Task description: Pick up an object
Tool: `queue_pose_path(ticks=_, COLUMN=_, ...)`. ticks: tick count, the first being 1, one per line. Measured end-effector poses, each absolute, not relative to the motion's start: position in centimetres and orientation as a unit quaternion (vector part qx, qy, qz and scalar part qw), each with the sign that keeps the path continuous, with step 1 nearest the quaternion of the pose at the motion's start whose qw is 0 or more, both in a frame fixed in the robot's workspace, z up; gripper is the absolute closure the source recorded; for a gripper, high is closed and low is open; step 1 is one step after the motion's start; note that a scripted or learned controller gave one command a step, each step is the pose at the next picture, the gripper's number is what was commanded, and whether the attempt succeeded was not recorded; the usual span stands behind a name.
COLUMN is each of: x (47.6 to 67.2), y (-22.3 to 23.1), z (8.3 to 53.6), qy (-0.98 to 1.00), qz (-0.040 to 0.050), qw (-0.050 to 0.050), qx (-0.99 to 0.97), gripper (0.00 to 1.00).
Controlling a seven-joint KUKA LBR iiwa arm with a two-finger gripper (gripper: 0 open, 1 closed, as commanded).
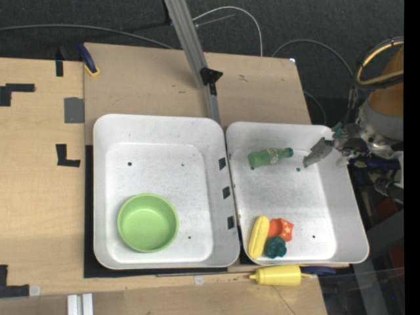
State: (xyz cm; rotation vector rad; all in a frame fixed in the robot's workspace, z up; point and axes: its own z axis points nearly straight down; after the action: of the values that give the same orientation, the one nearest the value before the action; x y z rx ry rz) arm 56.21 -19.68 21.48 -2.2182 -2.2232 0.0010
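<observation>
Two white bins [105,136], green bottle [269,157] near end effector [315,155], grip state unclear, green bowl [147,222] left.

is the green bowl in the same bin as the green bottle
No, the green bowl sits in the left bin, while the green bottle lies on its side in the right bin.

The pincer [314,155] hangs over the right bin [341,195], holding nothing. Just beside it, toward the left bin [105,176], lies a green bottle [269,157]; the green bowl [147,222] sits well apart.
</observation>
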Motion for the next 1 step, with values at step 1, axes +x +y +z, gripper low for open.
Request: queue_pose_path(ticks=1, x=56.21, y=-19.68, z=21.48, qy=-0.708, qz=0.0003, qw=0.001, qx=-0.706, gripper=0.0)
